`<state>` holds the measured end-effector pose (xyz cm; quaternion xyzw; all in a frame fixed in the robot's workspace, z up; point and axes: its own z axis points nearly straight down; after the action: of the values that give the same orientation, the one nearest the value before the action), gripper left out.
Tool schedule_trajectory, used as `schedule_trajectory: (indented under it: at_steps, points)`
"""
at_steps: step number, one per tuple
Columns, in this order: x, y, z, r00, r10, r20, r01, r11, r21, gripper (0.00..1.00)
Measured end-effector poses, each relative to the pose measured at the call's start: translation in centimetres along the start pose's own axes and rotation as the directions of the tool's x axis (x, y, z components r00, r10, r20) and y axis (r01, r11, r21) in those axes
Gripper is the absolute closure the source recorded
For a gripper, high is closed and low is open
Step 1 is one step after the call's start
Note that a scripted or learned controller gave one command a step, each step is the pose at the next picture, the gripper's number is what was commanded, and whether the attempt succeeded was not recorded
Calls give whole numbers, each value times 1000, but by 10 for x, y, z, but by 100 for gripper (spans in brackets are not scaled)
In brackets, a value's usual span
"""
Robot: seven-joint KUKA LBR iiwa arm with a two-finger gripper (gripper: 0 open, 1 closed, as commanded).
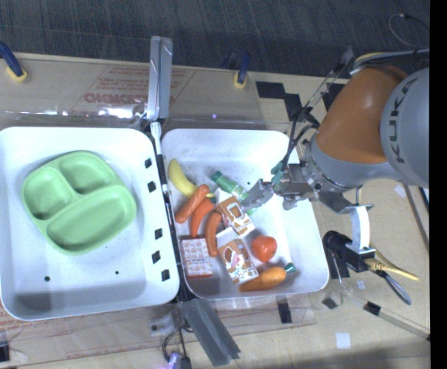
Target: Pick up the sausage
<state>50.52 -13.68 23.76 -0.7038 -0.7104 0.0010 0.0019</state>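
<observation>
Below, 2 shallow white bins with rounded corners and smooth walls sit side by side. The left bin [23,283] bears a glossy green plate [79,201] moulded into 3 compartments. The right bin [304,244] holds toy food: a curved yellow banana [180,178], a green bottle [227,183], 3 printed cartons [235,215] [238,260] [196,257], a round red tomato [264,247] and a tapered orange carrot [265,278].

The arm [377,121], grey with an orange band above the wrist, reaches in from the right and slants down over the right bin's far right part. The gripper [252,196] points left toward the heap. Its 2 thin metallic fingers [258,191] stand slightly apart with nothing between them; their tips lie beside the upper carton, just right of the green bottle.

The sausage [201,217] is a smooth, orange-red, rounded cylinder, slightly bent, lying among the toys left of and just below the fingertips, near them but apart. 2 similar orange-red pieces flank it: one [191,203] up-left, toward the banana, one [214,233] lower right, against the upper carton. Which of the 3 touch each other cannot be told with certainty.
</observation>
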Motion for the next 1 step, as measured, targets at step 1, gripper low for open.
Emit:
schedule_trajectory:
  at_steps: [1]
  points:
    - [27, 25, 125, 999, -48, 7, 48, 998, -26, 0]
